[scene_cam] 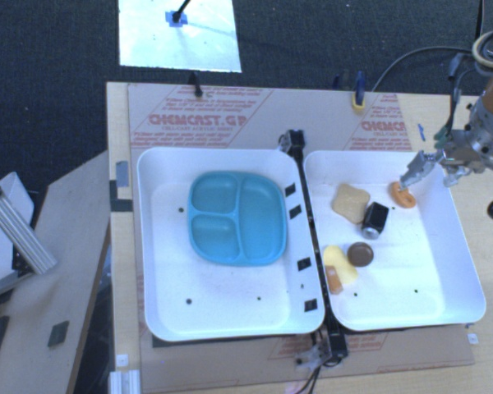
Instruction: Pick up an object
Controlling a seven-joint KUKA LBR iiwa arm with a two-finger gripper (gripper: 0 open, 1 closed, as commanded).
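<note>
Nearest the camera, at the front of the right-hand white bin [464,290], a pale yellow banana-shaped toy [338,263] lies with a small orange piece [334,281] touching its lower end and a round brown disc-like item [361,254] just beside its upper right. Further back sit a small black cylinder with a pale end [375,219] and, touching it on the left, a tan bread-shaped slice [349,201]. These loose items lie scattered as if dropped in, which leaves gaps for a finger to enter between most of them. The left-hand white bin [160,302] holds a light blue plastic plate with three compartments [236,218], lying flat near its middle. The gripper [426,169] hangs at the far right corner of the right bin, tilted, and one grey finger [414,172] points down toward a small orange ring-shaped toy [403,195] lying apart from the others near the back wall. The finger tip is just above or touching that ring; whether the claw is wide or closed cannot be told, since the other finger is not clearly seen. The orange ring looks like the likely target, being isolated and closest to the gripper, and nothing appears lifted yet.
</note>
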